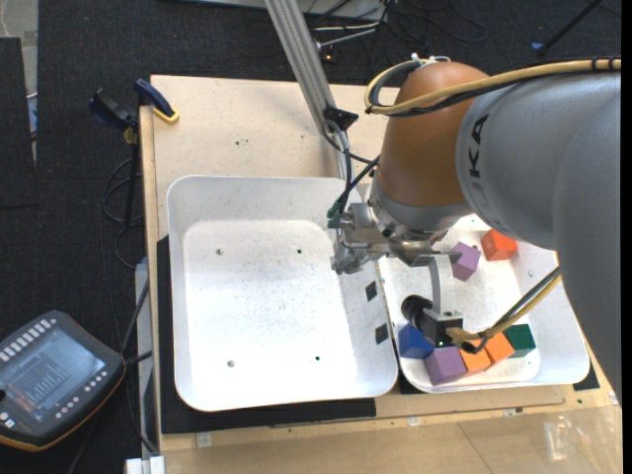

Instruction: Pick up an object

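The pincer (351, 250) hangs low over the ridge where the left bin (257, 304) and the right bin (558, 354) meet, under the bulky wrist of the arm (553, 156). The wrist hides it from above, so I cannot tell whether it is open or closed, and nothing can be seen gripped in it.

Everything worth picking lies in the right bin. A purple block (464, 260) sits near the far side, with an orange block (499, 245) just beside it but apart. Along the near rim a blue block (415, 342), a second purple block (444, 363), a second orange block (477, 356) and a green block (518, 339) crowd together, several of them touching.

These look like small, stiff, light cubes with flat faces. They should neither crush nor sag, but could skid on the smooth bin floor if nudged off-centre. The first purple block seems the easiest target, since it has free space on most sides. I would take it across two opposite flat faces, with the wrist turned to match its skewed sides. The packed group leaves little room to slip in beside a face.

Both bins rest on the pale surface (247, 126).
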